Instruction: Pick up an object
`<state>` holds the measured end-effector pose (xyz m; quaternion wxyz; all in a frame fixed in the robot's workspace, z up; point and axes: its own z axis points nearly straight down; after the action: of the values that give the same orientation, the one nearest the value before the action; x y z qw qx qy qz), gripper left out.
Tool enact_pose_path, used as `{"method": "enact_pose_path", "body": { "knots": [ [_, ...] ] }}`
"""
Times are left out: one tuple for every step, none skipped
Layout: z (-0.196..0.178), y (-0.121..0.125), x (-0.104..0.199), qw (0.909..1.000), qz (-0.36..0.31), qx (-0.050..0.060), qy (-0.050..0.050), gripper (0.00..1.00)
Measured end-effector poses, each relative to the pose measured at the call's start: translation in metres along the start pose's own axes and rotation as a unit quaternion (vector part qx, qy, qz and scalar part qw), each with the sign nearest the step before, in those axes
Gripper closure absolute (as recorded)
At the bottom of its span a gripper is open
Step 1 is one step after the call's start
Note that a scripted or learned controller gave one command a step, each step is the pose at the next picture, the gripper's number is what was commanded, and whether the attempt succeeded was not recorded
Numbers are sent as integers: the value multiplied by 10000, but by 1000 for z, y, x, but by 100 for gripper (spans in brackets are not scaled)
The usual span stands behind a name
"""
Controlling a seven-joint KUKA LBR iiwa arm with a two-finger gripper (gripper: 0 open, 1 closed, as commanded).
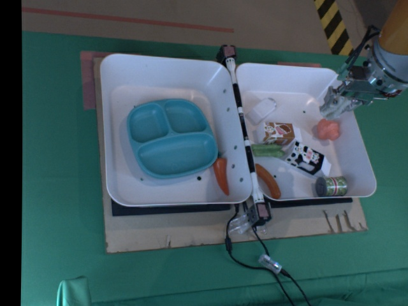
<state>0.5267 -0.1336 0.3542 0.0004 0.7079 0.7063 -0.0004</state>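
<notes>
My gripper [329, 109] hangs over the back right of the right bin [299, 75], just above and left of a pink-orange lump [328, 129]. Nothing shows between its fingers. In the same bin lie a white block [262, 110], a brown and white carton [279, 133], a green pod [268, 150], a black and white cow-print carton [306, 159], an orange sausage-shaped piece [268, 180] and a small green tin [331, 185]. An orange carrot [220, 174] rests in the left bin.
The left bin [121, 75] bears a teal divided plate [171, 138]. A studded divider bar [241, 123] runs between the bins. Cables [268, 263] trail over the green cloth at the front. Yellow and black floor tape [328, 8] lies at the back right.
</notes>
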Motion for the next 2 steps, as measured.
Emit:
{"method": "enact_pose_path", "body": {
  "knots": [
    [12,-8,-55,10000,13,1,-13,100],
    [10,7,-55,10000,8,-20,-24,100]
  ]
}}
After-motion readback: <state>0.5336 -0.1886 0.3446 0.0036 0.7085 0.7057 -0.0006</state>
